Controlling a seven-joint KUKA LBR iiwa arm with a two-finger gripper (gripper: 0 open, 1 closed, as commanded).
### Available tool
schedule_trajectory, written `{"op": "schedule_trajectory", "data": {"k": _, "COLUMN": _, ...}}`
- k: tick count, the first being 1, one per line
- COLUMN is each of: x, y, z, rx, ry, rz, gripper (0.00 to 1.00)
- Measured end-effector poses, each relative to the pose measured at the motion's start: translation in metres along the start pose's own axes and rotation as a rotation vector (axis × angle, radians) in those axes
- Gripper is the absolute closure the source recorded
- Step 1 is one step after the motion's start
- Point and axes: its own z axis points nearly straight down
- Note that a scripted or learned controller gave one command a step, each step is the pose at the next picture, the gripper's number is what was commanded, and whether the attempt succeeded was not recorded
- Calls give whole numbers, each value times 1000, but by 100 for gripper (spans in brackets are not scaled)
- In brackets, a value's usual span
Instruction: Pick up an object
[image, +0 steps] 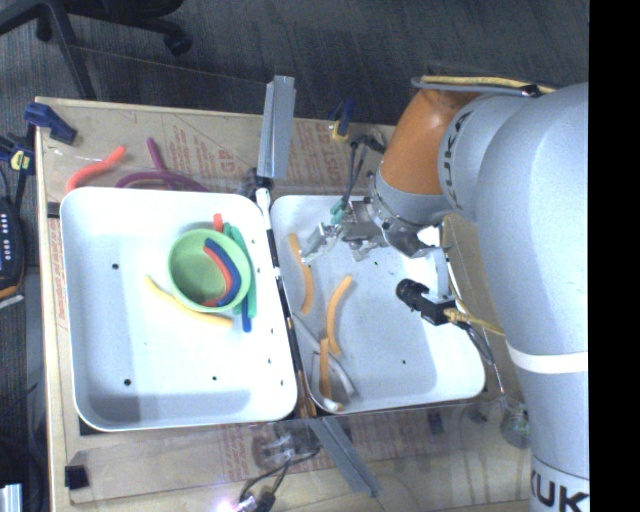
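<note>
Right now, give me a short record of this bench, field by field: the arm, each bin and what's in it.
arm: grey arm with orange band, reaching in over the right bin
gripper: metal two-finger gripper, low near the bin's upper left
left bin: shallow white bin, holding a green bowl with red, blue, green and yellow curved strips
right bin: shallow white bin, holding orange curved strips

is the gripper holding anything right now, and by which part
Cannot be told: the gripper sits low over the right bin near an orange strip, but no object is visibly between it.
</note>
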Motion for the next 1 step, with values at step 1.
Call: {"op": "schedule_trajectory", "data": {"k": 1, "x": -39, "y": -27, "z": 77, "rx": -9, "ry": -1, "rz": -54, "gripper": 0}}
